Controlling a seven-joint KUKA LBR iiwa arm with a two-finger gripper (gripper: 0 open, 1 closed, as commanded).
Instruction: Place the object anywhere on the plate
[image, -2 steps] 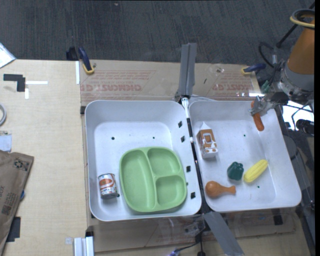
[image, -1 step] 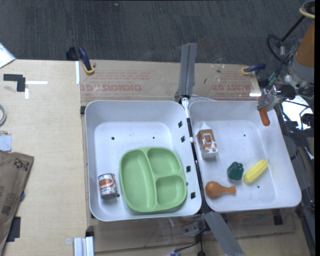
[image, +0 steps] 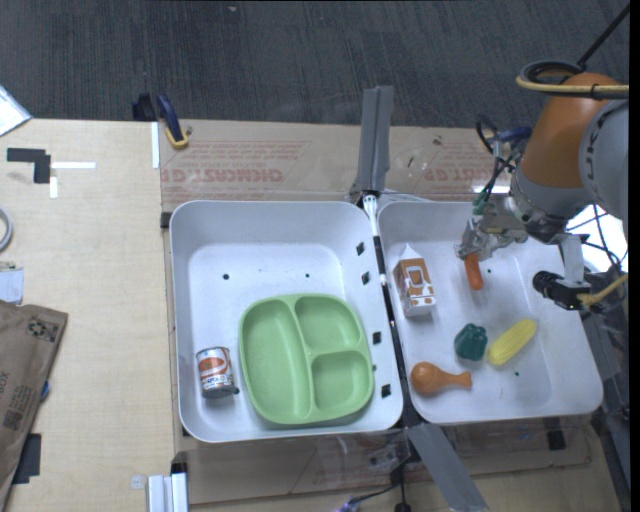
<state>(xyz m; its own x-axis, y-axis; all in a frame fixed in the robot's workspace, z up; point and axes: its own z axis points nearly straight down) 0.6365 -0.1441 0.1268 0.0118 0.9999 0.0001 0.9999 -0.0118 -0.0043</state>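
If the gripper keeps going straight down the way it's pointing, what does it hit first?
Most likely the small orange carrot-like piece right beneath the gripper in the right bin. Depth is hard to judge; it may already be touching it.

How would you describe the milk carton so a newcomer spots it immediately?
Start at the right white bin, then go to its left wall by the divider. The small carton stands there, white with orange print. It is the one boxy item; its neighbours are rounded toy foods.
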